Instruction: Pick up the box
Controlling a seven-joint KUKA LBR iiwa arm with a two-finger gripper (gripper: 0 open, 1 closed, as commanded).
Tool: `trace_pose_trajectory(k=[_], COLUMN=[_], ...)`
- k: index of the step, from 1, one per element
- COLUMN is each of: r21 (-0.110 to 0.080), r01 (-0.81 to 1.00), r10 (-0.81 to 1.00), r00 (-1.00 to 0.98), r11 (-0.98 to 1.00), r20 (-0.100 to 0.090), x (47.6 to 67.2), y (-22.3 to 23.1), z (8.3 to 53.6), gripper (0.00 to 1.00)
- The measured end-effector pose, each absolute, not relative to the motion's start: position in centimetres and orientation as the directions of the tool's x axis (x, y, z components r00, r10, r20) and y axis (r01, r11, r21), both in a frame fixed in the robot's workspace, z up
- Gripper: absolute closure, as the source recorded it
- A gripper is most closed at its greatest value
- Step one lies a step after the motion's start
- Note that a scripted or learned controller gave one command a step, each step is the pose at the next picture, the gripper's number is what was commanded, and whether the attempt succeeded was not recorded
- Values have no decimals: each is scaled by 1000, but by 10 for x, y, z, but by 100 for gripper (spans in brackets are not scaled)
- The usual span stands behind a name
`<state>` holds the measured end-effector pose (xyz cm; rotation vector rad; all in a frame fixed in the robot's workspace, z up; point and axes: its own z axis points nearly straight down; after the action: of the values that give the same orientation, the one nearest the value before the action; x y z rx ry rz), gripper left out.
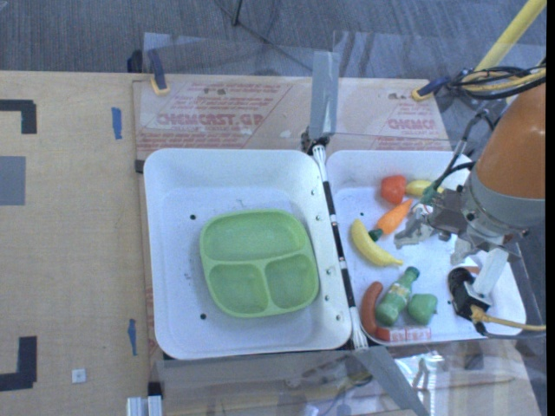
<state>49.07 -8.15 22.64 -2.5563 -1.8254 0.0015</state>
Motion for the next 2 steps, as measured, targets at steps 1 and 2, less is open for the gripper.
trace_pose_trajectory(k=[1, 2], r21=[1, 3], r01=[996, 989], r10=[996, 989], r00=[92, -151], r11=[-92, 151], r20=[0, -1], x=[480, 592], y=[-100, -60], z=[95, 185], gripper=[0, 0])
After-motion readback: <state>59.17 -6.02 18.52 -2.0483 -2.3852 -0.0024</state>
